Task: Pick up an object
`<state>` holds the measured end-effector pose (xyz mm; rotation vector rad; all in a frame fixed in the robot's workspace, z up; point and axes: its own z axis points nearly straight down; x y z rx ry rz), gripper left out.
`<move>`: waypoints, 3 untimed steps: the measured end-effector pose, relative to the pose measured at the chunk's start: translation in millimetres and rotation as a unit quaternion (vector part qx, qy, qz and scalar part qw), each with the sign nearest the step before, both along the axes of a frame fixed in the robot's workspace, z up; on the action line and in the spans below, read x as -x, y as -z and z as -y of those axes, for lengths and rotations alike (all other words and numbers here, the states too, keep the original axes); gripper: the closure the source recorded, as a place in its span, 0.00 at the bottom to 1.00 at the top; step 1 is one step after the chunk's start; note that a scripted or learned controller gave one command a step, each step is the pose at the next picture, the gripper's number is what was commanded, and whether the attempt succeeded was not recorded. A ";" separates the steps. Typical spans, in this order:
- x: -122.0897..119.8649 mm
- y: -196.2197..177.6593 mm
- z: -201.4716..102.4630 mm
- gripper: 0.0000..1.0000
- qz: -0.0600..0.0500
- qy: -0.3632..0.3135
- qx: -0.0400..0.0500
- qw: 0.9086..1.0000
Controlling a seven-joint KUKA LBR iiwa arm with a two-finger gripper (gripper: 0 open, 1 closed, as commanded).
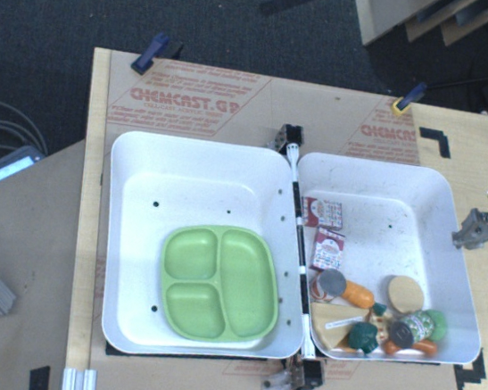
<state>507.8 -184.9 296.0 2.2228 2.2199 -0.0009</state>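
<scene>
The pick has not started: the gripper [483, 223] sits at the right edge of the view, just outside the right bin's [442, 195] rim, and whether it is spread or closed I cannot tell at this size. Nothing is visibly held.

All candidate objects crowd the near half of the right bin: two red-and-white packets [325, 228] lie flat against the divider, a small can [329, 285] touches an orange carrot-like piece [358, 296], a tan round disc [405, 293] lies to the right of them, and a green bottle [419, 327] lies on its side by the near right corner amid smaller green and orange bits. The left bin [139, 175] holds a green divided tray [218, 282].

Next, judging from this, the arm must swing leftward over the rim and come down on one item. The tan disc looks the easiest (it has bare floor behind it), while the near-corner pile risks fingers landing on two things at once.

The bin's far half is bare floor, so that is the clear room for descent; the near wall and divider hem in the cluster.
</scene>
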 end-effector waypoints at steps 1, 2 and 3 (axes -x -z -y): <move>-42.1 -51.5 23.4 1.00 0.002 -0.001 0.001 1.000; -13.2 -9.0 -85.4 1.00 0.000 -0.001 0.000 1.000; 7.5 112.3 -112.1 1.00 -0.001 -0.001 -0.001 1.000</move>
